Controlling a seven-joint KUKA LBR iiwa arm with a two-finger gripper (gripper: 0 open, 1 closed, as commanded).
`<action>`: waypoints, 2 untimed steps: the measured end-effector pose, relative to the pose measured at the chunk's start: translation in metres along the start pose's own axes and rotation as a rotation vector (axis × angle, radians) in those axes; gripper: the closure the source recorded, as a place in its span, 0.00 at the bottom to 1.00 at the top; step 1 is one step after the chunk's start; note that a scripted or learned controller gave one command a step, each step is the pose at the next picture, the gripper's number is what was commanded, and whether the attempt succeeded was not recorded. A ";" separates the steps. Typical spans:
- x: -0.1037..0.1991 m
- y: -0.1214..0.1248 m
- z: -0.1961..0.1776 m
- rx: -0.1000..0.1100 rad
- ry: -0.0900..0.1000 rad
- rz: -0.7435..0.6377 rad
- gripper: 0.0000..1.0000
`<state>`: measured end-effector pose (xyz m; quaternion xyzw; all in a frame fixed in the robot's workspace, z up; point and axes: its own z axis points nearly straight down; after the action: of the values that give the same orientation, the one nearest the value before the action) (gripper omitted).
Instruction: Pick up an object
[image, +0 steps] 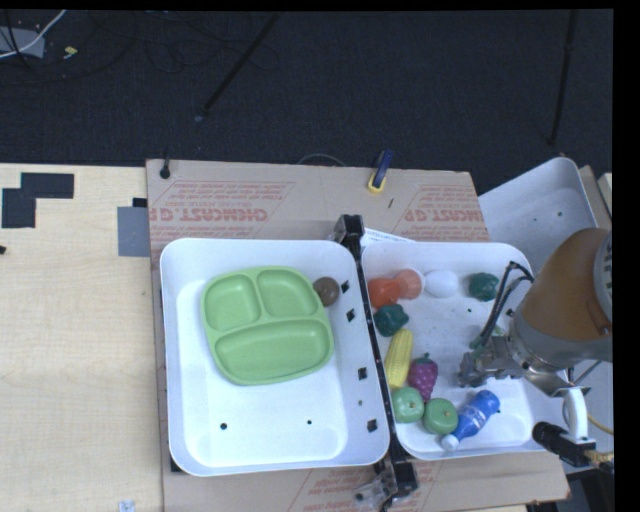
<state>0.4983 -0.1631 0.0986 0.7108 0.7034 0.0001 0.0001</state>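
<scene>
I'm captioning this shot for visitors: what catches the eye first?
The green tray lying in the left bin stands out most. Next comes the cluster of toy food in the right bin: corn, grapes, a blue bottle. The arm reaches in from the right, its claw low over that bin.

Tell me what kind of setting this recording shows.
Probably a robotics lab test bench: two white bins sit on cardboard, toy food like a plastic corn cob fills one, and cables trail over dark carpet.
</scene>
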 end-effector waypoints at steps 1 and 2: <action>-0.010 -0.001 -0.047 0.000 -0.001 -0.003 1.00; -0.016 -0.002 -0.090 -0.002 -0.001 -0.007 1.00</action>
<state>0.4966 -0.1792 0.1884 0.7082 0.7060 0.0004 0.0010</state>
